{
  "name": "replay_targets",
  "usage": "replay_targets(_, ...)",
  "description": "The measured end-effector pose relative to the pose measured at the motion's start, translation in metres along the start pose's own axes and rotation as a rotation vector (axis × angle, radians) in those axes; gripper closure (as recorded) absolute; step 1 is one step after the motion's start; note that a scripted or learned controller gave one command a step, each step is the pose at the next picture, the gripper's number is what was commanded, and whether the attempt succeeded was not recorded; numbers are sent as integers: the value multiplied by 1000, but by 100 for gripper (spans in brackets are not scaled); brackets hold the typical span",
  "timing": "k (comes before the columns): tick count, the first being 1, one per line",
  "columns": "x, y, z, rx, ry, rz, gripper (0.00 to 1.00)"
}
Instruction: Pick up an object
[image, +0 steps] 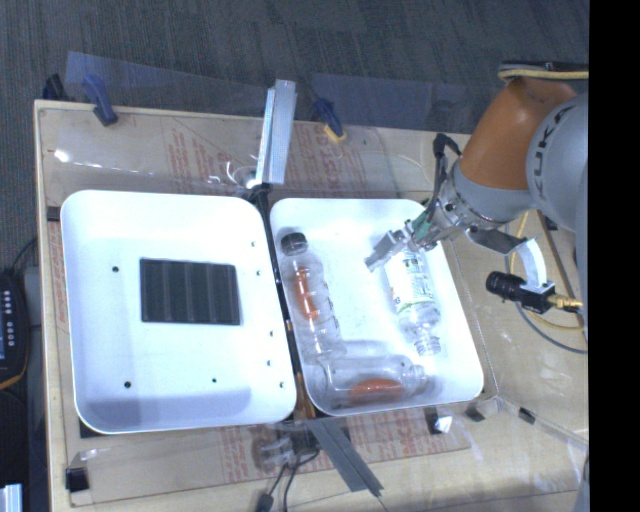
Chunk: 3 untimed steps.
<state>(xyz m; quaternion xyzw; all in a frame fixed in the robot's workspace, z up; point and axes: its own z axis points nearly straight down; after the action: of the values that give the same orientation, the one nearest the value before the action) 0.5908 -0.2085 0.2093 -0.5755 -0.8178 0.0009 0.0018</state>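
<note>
Slippage threatens: the hand (393, 246), whose spread I cannot tell, hangs right of centre over a round, clear labelled bottle (414, 296).

Nothing here can be read with certainty. The clear bottle (414, 300) at the right of the right bin (340, 215) wears a white label with dark print, but the print is too small to make out. Faint reddish lettering runs along the bench board (190, 150) at the far side and again along the near edge, too pale and blurred to spell out, and the grey arm casing (560, 140) at the right bears part of large dark letters that are cut off.
</note>
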Motion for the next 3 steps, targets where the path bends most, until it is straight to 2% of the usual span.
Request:
replay_targets(1, 6, -19, 18, -1, -1, -29, 0)
replay_targets(2, 6, -19, 18, -1, -1, -29, 0)
replay_targets(3, 3, -8, 72, 1, 0, -50, 0)
